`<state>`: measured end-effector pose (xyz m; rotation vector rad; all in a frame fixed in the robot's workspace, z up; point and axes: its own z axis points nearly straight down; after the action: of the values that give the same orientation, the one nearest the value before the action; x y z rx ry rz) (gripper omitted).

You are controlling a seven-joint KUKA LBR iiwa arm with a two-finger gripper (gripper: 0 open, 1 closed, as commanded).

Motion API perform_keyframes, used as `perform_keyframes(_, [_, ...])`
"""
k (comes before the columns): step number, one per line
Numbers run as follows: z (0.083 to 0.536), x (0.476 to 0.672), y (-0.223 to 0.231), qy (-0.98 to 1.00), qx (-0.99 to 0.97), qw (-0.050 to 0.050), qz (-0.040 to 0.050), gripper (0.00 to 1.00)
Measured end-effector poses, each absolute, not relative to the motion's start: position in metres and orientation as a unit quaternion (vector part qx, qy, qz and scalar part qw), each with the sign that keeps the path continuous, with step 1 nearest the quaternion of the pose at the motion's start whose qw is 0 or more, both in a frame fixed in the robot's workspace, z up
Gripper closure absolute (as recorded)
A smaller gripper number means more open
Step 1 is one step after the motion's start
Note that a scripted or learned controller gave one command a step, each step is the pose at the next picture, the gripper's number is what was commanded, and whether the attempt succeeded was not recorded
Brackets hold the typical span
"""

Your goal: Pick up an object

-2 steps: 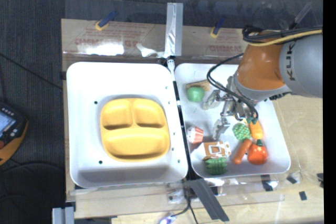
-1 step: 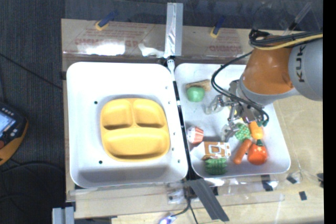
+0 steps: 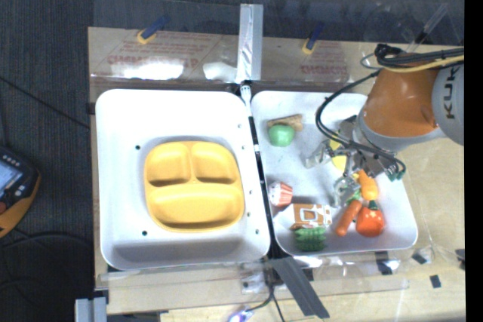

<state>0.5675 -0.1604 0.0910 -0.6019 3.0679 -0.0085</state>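
The right bin (image 3: 298,103) holds several toy foods. A green apple (image 3: 281,134) lies at its back left, with a tan piece (image 3: 291,121) behind it. Along the front lie a red-and-white striped item (image 3: 279,193), a small orange carton (image 3: 311,216), a green leafy piece (image 3: 310,237), a carrot (image 3: 347,216) and a red-orange pepper (image 3: 370,221). My gripper (image 3: 349,176) hangs below the orange wrist band (image 3: 400,105), low over the bin's right middle, just above the carrot and a small orange piece (image 3: 367,186). A yellow bit (image 3: 341,160) shows beside the gripper body.
The left bin (image 3: 121,237) holds a yellow divided plate (image 3: 195,185). A raised divider (image 3: 256,162) separates the two bins. Black cables (image 3: 332,105) loop from the wrist over the right bin's back. A metal post (image 3: 250,41) stands behind the bins.
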Motion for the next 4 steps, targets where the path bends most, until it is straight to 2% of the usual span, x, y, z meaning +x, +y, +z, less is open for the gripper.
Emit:
perform_keyframes(1, [0.091,0.548,-0.155,0.989,-0.150,0.010,-0.0024,0.00])
perform_keyframes(2, [0.090,0.599,-0.171,0.981,-0.194,0.006,-0.0026,0.00])
perform_keyframes(3, [0.102,0.601,-0.170,0.981,-0.193,0.009,-0.0028,1.00])
perform_keyframes(4, [0.217,0.670,-0.168,0.979,-0.204,0.003,0.0001,1.00])
